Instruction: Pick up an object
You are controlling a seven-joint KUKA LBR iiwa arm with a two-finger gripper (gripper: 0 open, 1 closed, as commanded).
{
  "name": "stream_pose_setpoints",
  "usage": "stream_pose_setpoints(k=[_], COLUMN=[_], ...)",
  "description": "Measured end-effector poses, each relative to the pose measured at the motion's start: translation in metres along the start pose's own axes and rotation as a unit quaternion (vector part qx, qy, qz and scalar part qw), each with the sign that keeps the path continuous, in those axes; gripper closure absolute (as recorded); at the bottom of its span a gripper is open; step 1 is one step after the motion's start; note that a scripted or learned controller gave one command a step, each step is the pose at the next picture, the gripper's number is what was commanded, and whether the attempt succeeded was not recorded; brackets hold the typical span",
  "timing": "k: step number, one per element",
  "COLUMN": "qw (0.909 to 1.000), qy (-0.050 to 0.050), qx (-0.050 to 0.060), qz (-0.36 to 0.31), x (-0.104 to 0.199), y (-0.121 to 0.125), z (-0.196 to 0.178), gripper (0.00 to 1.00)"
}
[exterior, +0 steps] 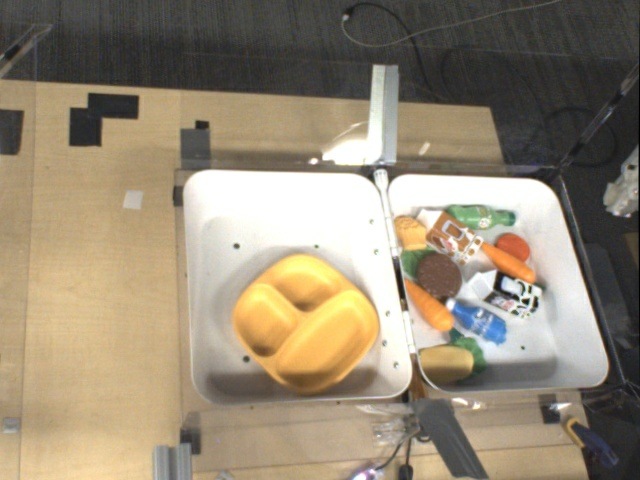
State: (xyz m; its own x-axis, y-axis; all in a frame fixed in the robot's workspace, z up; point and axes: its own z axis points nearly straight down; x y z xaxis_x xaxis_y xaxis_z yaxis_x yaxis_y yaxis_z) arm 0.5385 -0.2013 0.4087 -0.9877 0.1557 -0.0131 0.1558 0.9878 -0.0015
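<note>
A yellow divided plate (pixel 305 320) lies in the left bin (pixel 215 203), toward its front. The right bin (pixel 565 343) holds several small items bunched on its left side. Among them are a green bottle (pixel 481 214), an orange and white box (pixel 452 236), a bread roll (pixel 410 231) and a brown round disc (pixel 438 275). There are also two carrots (pixel 508 261) (pixel 430 307), a red ball (pixel 514 244), a blue bottle (pixel 478 321), a black and white box (pixel 516 294) and a yellowish lump (pixel 447 362).
A grey metal post (pixel 384 113) stands behind the seam between the bins. Black patches (pixel 100 116) mark the wooden bench at the left. A cable (pixel 450 28) lies on the dark floor behind. The right part of the right bin is bare white.
</note>
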Motion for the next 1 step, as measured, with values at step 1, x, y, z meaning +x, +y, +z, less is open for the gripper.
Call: stream_pose_setpoints(k=[1], qw=[0.9927], qy=[0.0], qx=[-0.001], qz=[-0.12], x=[-0.0228], y=[0.0177], z=[0.0136], gripper=[1.0])
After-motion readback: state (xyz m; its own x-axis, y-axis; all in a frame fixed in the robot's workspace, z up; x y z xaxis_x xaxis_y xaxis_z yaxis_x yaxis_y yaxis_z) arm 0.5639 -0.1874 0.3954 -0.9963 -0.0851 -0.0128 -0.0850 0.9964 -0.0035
